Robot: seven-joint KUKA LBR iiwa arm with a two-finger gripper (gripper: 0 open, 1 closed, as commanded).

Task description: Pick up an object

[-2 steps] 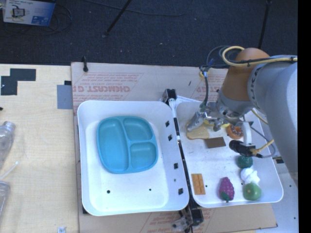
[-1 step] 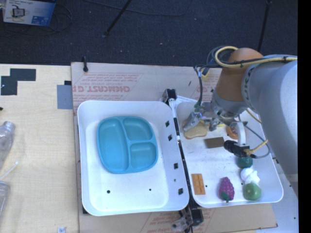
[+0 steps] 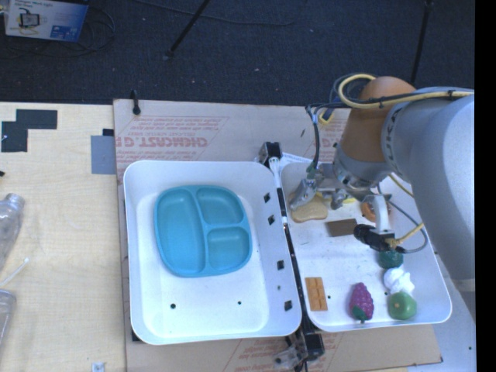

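Bread slice (image 3: 308,210), upper left of the right bin (image 3: 434,304): your gripper (image 3: 324,192) is down on it
You're at the approach-to-grasp step; I can't tell whether the jaws are apart or closed (wrist hardware hides them). Next, you'd want them astride the slice before closing, then a straight lift clear of the brown block (image 3: 341,228) beside it
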